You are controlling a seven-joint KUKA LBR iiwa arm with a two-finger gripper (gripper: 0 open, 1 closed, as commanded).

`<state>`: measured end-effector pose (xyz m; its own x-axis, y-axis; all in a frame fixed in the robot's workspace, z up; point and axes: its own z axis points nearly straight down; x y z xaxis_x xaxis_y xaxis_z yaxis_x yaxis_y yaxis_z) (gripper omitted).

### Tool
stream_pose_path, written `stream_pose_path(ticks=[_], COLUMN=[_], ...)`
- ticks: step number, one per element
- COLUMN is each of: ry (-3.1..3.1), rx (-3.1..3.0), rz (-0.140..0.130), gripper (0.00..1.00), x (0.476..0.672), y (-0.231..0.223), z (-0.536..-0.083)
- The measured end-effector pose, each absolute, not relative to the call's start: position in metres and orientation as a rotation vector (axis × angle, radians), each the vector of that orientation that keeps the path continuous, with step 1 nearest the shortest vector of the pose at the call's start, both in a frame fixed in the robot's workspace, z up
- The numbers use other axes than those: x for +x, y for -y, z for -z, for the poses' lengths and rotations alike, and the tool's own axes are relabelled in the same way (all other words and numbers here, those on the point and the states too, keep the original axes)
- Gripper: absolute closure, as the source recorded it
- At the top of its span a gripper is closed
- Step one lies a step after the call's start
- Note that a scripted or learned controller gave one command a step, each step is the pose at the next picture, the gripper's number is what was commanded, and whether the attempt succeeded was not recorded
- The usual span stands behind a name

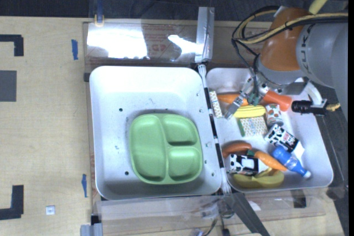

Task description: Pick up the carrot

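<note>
Gripper (244, 98) reaches into the right bin's (321, 135) far part, fingers slightly spread, pinching nothing, just above a corn cob (250, 112). The carrot (269, 159) lies nearer, beside a blue bottle (289, 160). Left bin (110, 91) holds a green tray (165, 147).

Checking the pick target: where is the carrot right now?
In the camera view the carrot lies in the right bin, toward its near end, between the black-and-white cow toy and the blue bottle.
</note>
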<state>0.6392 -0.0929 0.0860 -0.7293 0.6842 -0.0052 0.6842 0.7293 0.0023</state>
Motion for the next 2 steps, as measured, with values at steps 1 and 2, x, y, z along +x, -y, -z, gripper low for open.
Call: stream_pose_path(ticks=[1, 2], ry=[-2.907, -2.634], rx=[1.145, 1.704], rz=[-0.004, -0.001], gripper=[1.0, 1.0], x=[0.642, 0.659], y=[0.092, 0.065], z=[-0.099, -0.185])
